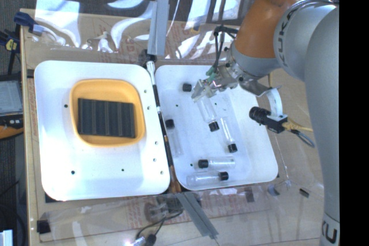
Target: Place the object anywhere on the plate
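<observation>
Picking is judged to be the step in hand: the claw (pixel 203 89) is poised low over the far part of the right bin (pixel 262 167), among clear tubes (pixel 222 124) with black caps. A firm grasp and a carry leftward to the plate (pixel 104 89) in the left bin (pixel 52 124) are called for next. Whether the claw is released or clenched cannot be told; a tube seems touched at its tip.
</observation>
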Controlling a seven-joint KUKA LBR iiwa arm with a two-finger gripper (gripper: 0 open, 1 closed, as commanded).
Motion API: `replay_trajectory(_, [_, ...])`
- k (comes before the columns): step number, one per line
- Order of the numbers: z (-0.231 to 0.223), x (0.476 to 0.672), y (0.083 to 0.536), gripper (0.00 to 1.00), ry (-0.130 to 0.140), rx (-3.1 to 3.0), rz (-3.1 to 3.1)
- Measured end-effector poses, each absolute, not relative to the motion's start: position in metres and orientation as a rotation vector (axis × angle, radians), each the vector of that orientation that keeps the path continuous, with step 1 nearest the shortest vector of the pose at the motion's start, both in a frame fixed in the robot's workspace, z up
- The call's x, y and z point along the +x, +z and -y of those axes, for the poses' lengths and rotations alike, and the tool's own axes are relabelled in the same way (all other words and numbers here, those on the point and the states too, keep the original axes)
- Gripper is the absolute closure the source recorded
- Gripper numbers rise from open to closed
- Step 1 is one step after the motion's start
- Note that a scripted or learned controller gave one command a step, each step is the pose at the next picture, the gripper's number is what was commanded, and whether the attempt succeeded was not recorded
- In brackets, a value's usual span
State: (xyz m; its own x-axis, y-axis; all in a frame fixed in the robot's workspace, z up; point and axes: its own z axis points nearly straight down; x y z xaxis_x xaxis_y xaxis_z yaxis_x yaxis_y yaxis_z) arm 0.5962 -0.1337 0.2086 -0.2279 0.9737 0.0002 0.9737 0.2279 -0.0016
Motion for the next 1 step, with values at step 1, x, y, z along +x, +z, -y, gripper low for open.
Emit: replay_trajectory(1, [0.071, 0.579, 0.198, 1.0, 0.004, -1.841, 2.54])
